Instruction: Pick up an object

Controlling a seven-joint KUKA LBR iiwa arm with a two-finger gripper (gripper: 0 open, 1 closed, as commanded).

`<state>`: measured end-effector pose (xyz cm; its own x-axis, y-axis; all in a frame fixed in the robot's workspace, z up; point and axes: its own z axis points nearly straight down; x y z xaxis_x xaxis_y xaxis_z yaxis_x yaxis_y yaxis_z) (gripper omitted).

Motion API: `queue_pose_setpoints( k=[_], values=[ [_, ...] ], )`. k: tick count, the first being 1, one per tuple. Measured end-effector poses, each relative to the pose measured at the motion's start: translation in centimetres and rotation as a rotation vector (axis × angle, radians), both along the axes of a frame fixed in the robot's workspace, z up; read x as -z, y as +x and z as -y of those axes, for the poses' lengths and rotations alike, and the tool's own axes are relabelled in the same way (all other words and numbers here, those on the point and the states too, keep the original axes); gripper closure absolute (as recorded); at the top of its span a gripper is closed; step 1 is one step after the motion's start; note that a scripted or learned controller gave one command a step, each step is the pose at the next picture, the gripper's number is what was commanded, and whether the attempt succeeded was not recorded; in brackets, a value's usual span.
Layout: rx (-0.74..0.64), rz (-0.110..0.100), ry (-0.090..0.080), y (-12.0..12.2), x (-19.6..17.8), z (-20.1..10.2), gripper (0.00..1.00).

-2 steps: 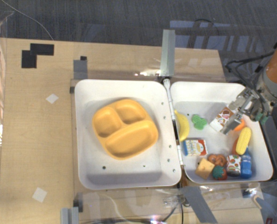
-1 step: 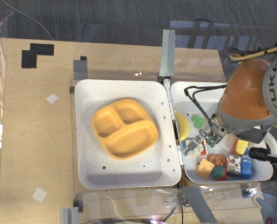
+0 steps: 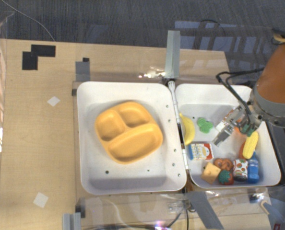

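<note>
The right bin (image 3: 214, 99) holds several toy foods. A yellow banana (image 3: 188, 130) lies along its left wall, with a green piece (image 3: 205, 125) beside it. A corn cob (image 3: 249, 145) lies to the right, and a white, red and blue packet (image 3: 200, 151) sits near the middle. Along the front are an orange block (image 3: 210, 172), a brown round piece (image 3: 223, 163), a strawberry (image 3: 225, 177), a small can (image 3: 240, 169) and a blue item (image 3: 253, 170). My gripper (image 3: 224, 131) hangs over the bin's middle, between the green piece and the corn, with nothing seen held.
The left bin (image 3: 89, 104) carries a yellow divided plate (image 3: 128, 131). A raised metal divider (image 3: 177, 128) separates the two bins. The arm's orange band (image 3: 279, 75) looms over the right bin's far right corner. Bare wooden bench (image 3: 32, 128) lies to the left.
</note>
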<state>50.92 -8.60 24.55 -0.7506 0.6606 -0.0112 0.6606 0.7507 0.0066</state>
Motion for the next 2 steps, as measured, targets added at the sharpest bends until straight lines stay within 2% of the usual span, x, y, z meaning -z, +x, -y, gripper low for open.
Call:
queue_pose_setpoints(
  k=[1,2],
  values=[
    [0.585,-0.009,0.007,-2.1,5.8,-4.0,0.00],
    [0.525,-0.003,0.004,1.1,3.3,4.2,0.00]
  ],
)
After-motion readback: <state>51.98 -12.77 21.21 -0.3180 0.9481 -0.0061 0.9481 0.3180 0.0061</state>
